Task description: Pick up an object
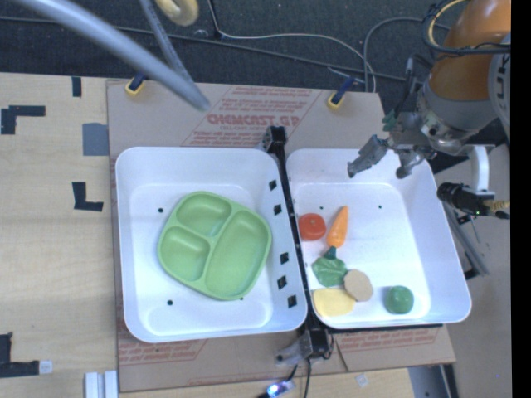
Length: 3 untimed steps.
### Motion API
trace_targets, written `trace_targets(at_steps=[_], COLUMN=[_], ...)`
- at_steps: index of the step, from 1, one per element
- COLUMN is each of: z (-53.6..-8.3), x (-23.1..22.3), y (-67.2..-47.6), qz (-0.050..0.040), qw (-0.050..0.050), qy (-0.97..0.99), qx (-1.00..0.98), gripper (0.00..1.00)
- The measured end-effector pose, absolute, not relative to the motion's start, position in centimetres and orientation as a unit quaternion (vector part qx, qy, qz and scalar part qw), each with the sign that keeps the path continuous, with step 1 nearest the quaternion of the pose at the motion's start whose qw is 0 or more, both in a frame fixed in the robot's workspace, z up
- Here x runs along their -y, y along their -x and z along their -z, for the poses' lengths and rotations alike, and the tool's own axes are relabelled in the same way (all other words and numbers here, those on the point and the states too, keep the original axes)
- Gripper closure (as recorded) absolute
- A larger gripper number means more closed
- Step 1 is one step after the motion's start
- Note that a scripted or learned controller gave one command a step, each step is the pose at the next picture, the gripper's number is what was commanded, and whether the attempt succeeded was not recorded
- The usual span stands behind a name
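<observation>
- Near the left wall of the right bin (pixel 431 222), you have the likeliest target: the orange carrot (pixel 338 226), lying tilted, tapered and smooth, just beside a round red tomato-like piece (pixel 312 226).
- Toward that bin's near edge sits a tight cluster: a leafy green piece (pixel 329 269), a tan disc (pixel 358 285) and a pale yellow lump (pixel 333 303), touching or nearly so, with a green ball (pixel 399 298) off on its own.
- Above the bin's far right corner hangs the gripper (pixel 384 162), its two fingers spread apart with nothing between them.
- You'd do well to choose an isolated item; the carrot or the green ball looks easier than the cluster. I judge that closing across the carrot's narrow width would suit best, since these smooth, rounded plastic shapes may well slip or roll.
- Left of the divider, the other bin (pixel 137 222) holds a glossy lime-green compartment tray (pixel 216 244).
</observation>
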<state>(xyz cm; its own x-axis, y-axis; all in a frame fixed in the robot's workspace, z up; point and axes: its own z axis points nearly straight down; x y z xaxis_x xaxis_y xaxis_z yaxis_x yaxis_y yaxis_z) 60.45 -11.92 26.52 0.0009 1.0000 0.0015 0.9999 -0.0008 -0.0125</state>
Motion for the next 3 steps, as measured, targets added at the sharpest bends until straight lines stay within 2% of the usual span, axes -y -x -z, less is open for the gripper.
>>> trace_targets(at_steps=[1, 3], z=[-27.1, -15.8], x=[11.9, 10.9], y=[-60.6, -60.4], qz=[-0.0005, -0.0023], qw=[0.001, 0.002], qy=[0.706, 0.706], qx=[0.708, 0.708], gripper=[0.00, 0.00])
